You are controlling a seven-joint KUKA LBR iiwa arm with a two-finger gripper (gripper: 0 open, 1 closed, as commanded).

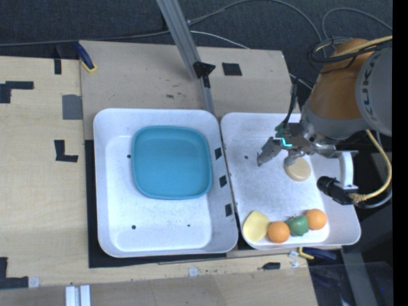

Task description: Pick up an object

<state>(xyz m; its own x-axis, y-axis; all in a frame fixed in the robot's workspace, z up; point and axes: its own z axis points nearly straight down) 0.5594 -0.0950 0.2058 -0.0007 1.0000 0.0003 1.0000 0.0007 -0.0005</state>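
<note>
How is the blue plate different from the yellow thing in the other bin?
The plate is blue; the yellow thing is pale yellow. The plate is far bigger, covering much of the left bin, while the yellow thing is small. The plate lies alone; the yellow thing sits in a row with two orange balls and a green thing. Both rest in white bins.

Two bins side by side: left bin (108, 171) holds a plate (171, 162), centred toward its rear. Right bin (245, 129): gripper (270, 152) over the middle, round disc (298, 169) just right of it. Along the front edge, left to right: wedge (255, 225), ball (278, 232), small lump (297, 225), second ball (316, 219), touching in a row.
</note>
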